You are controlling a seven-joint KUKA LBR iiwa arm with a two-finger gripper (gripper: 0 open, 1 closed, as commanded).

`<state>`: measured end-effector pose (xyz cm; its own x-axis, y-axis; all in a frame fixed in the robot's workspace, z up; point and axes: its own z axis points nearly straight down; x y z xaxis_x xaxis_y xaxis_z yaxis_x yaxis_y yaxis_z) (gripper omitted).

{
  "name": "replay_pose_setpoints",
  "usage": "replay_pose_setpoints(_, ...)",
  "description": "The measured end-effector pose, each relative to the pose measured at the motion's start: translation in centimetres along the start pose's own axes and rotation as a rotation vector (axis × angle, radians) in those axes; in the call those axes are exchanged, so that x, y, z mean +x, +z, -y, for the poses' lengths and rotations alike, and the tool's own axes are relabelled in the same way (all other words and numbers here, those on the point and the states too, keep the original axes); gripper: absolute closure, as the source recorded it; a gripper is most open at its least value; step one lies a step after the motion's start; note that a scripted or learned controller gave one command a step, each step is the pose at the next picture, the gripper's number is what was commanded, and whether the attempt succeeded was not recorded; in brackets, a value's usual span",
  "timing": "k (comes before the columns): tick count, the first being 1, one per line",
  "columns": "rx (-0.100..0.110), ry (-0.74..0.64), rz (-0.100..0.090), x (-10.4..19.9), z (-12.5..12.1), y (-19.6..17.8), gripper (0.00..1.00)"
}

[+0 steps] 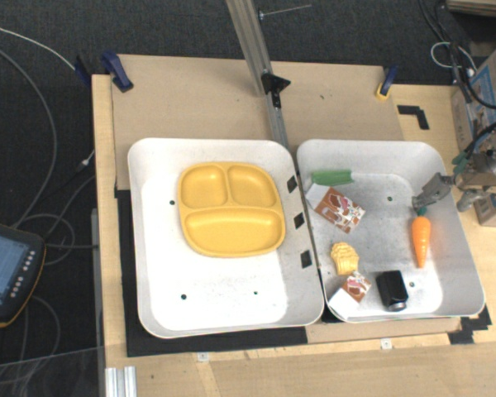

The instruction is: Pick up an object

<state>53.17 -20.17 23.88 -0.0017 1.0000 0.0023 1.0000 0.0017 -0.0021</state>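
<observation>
On your wooden bench the right bin [372,151] holds the carrot [421,239], and your gripper [432,190] sits just above the carrot's top, holding nothing, jaws too blurry to judge, so picking is not done yet.

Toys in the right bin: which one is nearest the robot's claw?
The orange carrot. Its top lies just below the gripper at the bin's right side, while the green piece, yellow piece and black block lie farther off.
</observation>
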Motion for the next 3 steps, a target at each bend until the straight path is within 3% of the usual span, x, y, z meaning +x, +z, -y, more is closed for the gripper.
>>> replay_pose_setpoints(1, 0.0, 0.0, 0.0, 0.0, 0.0, 0.0, 0.0)
replay_pose_setpoints(3, 0.006, 0.002, -0.001, -1.0, 0.0, 10.5, 0.0)
